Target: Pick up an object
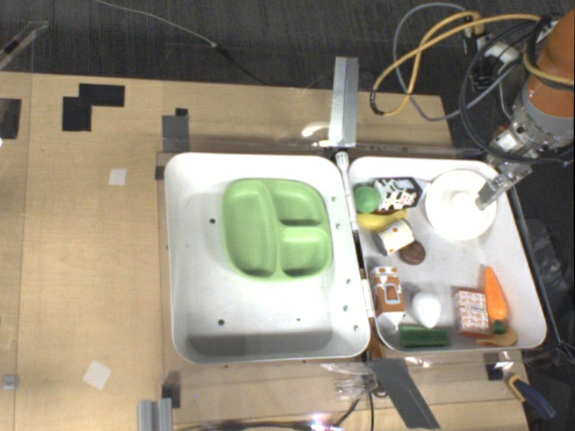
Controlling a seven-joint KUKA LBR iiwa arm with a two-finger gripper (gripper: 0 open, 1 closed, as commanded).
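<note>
You see the arm (548, 79) at the upper right of the frame. Its gripper (497, 187) hangs over the right edge of the white plate (458, 206), in the upper part of the right bin (532, 317). I cannot tell if it is open or closed.

In this bin, left of the plate, lie a green ball (366, 197), a banana (377, 221) and a black-and-white packet (396, 190). Lower in the bin you find a brown disc (412, 253), a white egg (427, 310), a green bar (423, 337), a small box (470, 312) and a carrot (495, 294).

The left bin (193, 268), in the middle of the frame, holds a green tray (274, 227) with compartments.
</note>
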